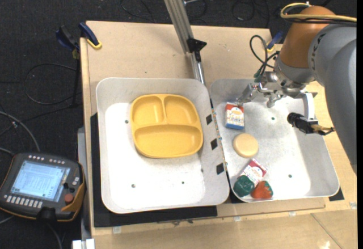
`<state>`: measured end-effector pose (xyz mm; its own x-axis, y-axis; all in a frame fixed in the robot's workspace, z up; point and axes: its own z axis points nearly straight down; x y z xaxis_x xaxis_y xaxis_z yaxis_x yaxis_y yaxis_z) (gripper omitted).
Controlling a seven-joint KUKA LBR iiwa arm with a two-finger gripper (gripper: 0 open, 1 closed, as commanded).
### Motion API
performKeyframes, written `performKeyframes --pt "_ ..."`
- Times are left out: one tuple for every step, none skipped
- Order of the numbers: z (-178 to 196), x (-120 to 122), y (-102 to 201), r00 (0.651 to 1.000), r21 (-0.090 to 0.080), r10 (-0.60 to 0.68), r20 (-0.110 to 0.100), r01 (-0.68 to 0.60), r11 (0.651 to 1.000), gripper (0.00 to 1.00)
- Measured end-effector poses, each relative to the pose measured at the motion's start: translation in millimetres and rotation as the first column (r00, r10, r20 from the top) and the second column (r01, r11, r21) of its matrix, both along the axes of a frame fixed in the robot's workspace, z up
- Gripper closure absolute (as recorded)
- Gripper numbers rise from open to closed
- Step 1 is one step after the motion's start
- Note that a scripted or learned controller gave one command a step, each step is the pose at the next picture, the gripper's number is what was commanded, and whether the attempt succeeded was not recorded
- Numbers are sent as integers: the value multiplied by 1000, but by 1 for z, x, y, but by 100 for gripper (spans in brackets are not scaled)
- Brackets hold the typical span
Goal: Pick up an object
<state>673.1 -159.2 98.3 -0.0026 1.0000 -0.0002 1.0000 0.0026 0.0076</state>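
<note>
Lying flat in the right bin (317, 168), the small carton (235, 116) (white with an orange and blue print) is the thing nearest the gripper (266, 90), just off its tip on the side away from the arm (334, 72). Nothing sits between the fingers, and the carton is not touching them as far as the view shows. Whether the fingers are spread or closed cannot be told from this angle, since the wrist hardware blurs into them.

Farther from the gripper, past the carton, a round beige disc (246, 145) lies on the bin floor. Beyond that, near the bin's front corner, three things crowd together: a small red and white packet (254, 171), a dark green lump (244, 186) and a red lump (262, 190), touching or nearly so.

The arm's orange band (299, 35) rises above the wrist, with a black part (303, 122) hanging on the arm's side over the bin.

Across the divide, well apart from the gripper, the left bin (113, 185) holds a yellow divided plate (167, 126). A grey pole (177, 7) slants over the bench (136, 49), and a handheld control panel (39, 184) rests off the bench's far side.
</note>
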Motion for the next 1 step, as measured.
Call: performKeyframes --pt "15 2 -1 1000 -4 2 8 -2 1000 100"
